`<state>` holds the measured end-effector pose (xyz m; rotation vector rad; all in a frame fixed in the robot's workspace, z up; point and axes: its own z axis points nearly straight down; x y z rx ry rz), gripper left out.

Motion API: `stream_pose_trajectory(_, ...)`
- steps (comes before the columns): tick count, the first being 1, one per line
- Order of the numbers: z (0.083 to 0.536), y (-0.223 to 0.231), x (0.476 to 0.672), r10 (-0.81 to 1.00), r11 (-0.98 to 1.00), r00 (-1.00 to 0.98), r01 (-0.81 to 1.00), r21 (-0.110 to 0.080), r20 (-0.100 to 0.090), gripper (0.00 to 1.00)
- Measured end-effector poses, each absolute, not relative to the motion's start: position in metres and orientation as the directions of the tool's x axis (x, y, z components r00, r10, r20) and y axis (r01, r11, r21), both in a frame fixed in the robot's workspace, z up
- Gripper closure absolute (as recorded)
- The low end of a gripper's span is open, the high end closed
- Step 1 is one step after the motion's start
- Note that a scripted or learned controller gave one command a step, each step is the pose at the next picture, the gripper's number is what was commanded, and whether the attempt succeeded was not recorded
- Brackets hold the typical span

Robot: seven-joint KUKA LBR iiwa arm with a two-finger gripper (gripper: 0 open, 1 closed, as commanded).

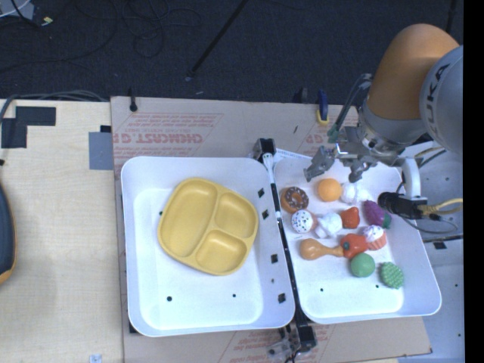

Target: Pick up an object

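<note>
**Gripper poised over the toy food in the right bin**

From where I stand, the arm (412,74) leans in from the right, its orange band catching the light, and the gripper (338,163) hangs over the far end of the right bin (420,297). Its two dark fingers (321,162) are spread apart with nothing between them; the orange ball (329,190) sits just below that gap, near the fingertips, though I can't tell whether anything touches it.

The right bin is crowded with small toy foods, all bunched in its upper half. A chocolate doughnut (294,198) lies near the divider between the bins, with a sprinkled white cupcake (302,221) just beside it. A tan drumstick (321,249) stretches across the middle, touching a red piece (352,243) on its right. A small red-orange piece (350,218) sits beside a white lump (330,223). Further right is a purple eggplant (373,212), a pink-topped cake slice (375,237), a round green ball (362,265) and a bumpy green piece (392,275) nearest the bin's right wall.

The left bin (144,293) holds a yellow divided plate (208,224), tilted a little askew, with three compartments. Both bins rest on a cardboard sheet (174,131) laid over the wooden surface (53,233)
</note>
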<state>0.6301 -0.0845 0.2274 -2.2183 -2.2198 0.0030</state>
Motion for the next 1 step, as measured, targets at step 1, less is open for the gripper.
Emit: stream_pose_trajectory(1, 0.3161, -0.0147, 0.5896, 1.000, 0.006, -0.006, 1.000, 0.002, 0.003, 0.00)
